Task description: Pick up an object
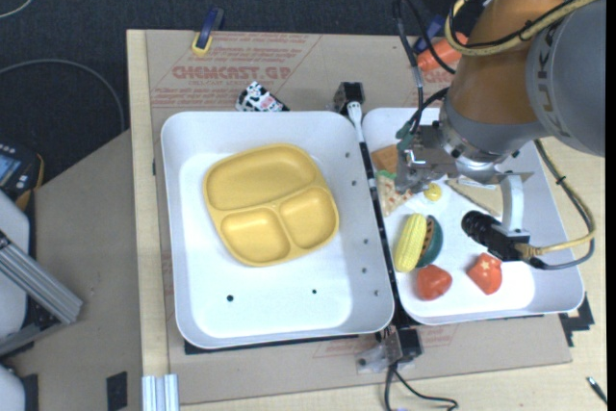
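Progress looks like zero so far: your gripper (416,170) hangs low over the right bin's (553,289) far-left corner, and I can't tell its state. Corn cob (412,241) and both red pieces lie unlifted near it.

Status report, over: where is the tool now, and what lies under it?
Tool low over right bin, upper left part. Corn cob and two red pieces lie loose. Yellow divided plate in left bin.

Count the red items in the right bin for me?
2. One red piece lies near the front edge, just below the corn; another red piece lies to its right. The arm may hide more.
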You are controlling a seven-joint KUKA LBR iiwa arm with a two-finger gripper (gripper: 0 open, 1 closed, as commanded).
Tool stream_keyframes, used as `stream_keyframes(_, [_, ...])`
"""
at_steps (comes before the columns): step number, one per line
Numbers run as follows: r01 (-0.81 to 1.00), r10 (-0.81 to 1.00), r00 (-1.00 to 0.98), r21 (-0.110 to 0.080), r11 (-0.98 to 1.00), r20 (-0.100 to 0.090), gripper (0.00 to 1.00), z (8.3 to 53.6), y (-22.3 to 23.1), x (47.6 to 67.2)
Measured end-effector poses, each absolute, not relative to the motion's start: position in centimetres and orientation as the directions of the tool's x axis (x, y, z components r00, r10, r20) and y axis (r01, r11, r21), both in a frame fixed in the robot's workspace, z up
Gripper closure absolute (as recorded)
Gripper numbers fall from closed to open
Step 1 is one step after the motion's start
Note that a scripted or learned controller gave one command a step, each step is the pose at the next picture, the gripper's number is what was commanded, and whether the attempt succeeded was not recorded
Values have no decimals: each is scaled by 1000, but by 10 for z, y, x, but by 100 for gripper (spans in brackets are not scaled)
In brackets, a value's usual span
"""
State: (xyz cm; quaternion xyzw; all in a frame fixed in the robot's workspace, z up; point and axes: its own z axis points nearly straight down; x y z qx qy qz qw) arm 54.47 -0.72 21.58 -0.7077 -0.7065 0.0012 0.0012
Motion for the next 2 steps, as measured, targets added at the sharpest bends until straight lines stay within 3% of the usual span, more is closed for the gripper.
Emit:
stream_keyframes(1, [1000,1000,-1,3,1,0,100,234,-6,546])
stream_keyframes(2, [1000,1000,0,-4,0,1,100,221,3,532])
